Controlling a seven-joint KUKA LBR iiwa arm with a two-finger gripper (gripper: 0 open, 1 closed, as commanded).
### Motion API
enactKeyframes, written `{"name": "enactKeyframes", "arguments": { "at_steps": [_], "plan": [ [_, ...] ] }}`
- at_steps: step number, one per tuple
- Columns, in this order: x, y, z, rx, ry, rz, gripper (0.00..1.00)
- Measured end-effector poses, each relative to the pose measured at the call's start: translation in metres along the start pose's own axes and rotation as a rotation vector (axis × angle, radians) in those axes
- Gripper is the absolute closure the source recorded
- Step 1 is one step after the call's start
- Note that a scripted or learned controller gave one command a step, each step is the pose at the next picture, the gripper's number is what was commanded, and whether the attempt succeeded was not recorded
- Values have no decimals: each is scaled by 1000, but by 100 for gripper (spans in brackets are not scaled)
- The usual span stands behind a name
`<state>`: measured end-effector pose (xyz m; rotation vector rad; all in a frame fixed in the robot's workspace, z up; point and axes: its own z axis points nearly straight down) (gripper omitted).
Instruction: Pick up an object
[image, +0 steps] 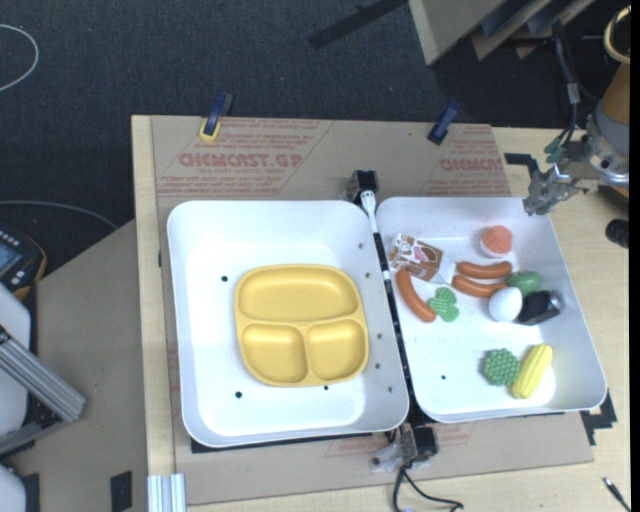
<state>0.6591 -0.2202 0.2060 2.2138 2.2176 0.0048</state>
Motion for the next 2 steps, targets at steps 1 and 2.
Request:
{"name": "enactKeyframes", "arguments": {
  "at_steps": [1, 2],
  "plan": [
    [0, 1, -21, 2, 1, 0, 100],
    [48, -10, -29, 9, 5, -2, 100]
  ]
}}
